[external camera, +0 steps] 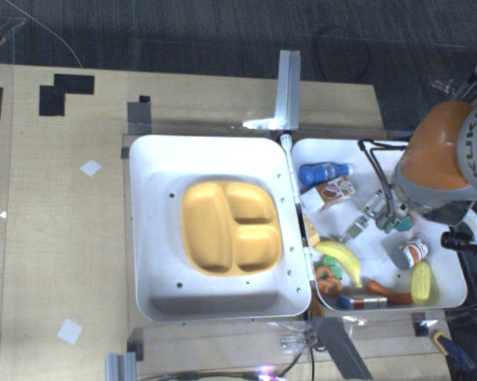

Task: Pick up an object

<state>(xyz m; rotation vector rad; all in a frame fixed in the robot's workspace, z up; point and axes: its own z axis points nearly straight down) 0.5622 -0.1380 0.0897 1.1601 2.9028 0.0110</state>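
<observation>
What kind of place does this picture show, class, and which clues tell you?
Probably a robotics lab: a grey arm with an orange band over two shallow white bins on a wooden bench.

1. We take this for a robotics lab or test cell, not a home or shop.
2. We see a pale wooden bench (55, 236) bearing two shallow white bins: the left bin (147, 236) and the right bin (452, 288), side by side.
3. An aluminium post (288, 90) rises at the far edge between them.
4. A grey and orange industrial arm (440, 153) reaches in from the right.
5. Black cables (377, 161) trail over the right bin, and dark carpet (222, 14) lies beyond the bench.
</observation>
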